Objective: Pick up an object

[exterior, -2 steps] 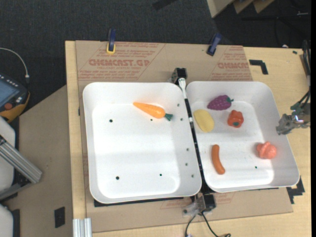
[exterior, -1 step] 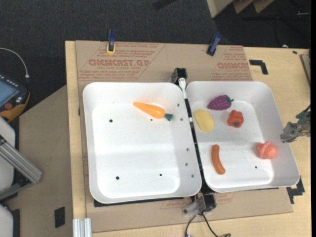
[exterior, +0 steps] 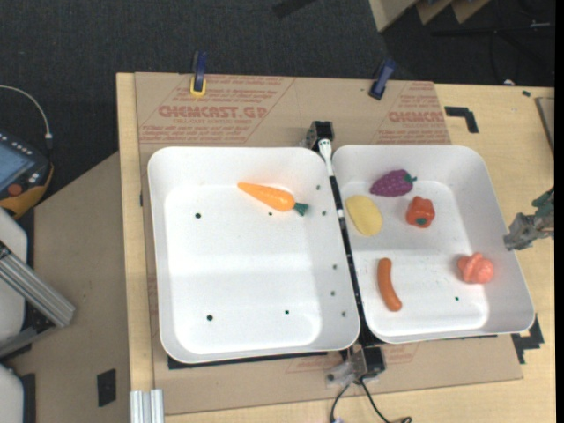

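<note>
Sausage (exterior: 389,285) sits near the right bin (exterior: 493,311) front rim; gripper (exterior: 526,233) hangs at that bin's right edge, jaw state I can't tell. Approach step; next I move in over pink piece (exterior: 476,269).

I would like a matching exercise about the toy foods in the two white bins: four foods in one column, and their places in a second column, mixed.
Foods
1. carrot
2. purple grapes
3. sausage
4. pink piece

Places
A. right bin, far end, next to the red pepper
B. right bin, near its right wall
C. left bin, far half
D. right bin, near end, towards the divide

Pairs: 1-C, 2-A, 3-D, 4-B
</note>
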Available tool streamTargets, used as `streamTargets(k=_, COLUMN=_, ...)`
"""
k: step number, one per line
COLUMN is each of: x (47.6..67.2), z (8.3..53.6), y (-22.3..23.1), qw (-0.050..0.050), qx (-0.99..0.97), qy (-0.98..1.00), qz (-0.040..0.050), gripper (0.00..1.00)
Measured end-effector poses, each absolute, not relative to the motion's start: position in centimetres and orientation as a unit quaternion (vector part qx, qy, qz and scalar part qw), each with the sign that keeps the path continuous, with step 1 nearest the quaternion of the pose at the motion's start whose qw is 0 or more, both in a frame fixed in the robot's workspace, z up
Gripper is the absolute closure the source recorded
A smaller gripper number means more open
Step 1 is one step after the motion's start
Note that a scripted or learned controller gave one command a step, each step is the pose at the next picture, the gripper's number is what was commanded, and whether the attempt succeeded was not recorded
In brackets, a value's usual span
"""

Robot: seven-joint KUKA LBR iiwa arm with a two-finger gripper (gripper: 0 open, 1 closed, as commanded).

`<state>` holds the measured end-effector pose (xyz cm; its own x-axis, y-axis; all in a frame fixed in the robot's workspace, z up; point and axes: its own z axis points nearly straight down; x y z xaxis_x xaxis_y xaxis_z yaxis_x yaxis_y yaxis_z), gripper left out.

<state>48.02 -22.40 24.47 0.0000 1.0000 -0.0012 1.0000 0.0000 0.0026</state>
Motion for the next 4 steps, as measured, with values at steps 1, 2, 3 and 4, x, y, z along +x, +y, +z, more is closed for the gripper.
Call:
streamTargets(k=1, x=48.1, z=25.5, y=-22.4, qw=0.003, qx=0.707, qy=0.707, qz=0.0009, gripper=1.00)
streamTargets(k=2, x=48.2, z=26.5, y=-22.5, qw=0.005, qx=0.707, qy=0.707, qz=0.0012, gripper=1.00)
streamTargets(k=3, x=48.2, z=27.5, y=-22.5, qw=0.006, qx=0.707, qy=0.707, qz=0.0015, gripper=1.00)
streamTargets(k=4, x=48.3, z=28.6, y=-22.5, qw=0.008, qx=0.707, qy=0.708, qz=0.0018, gripper=1.00)
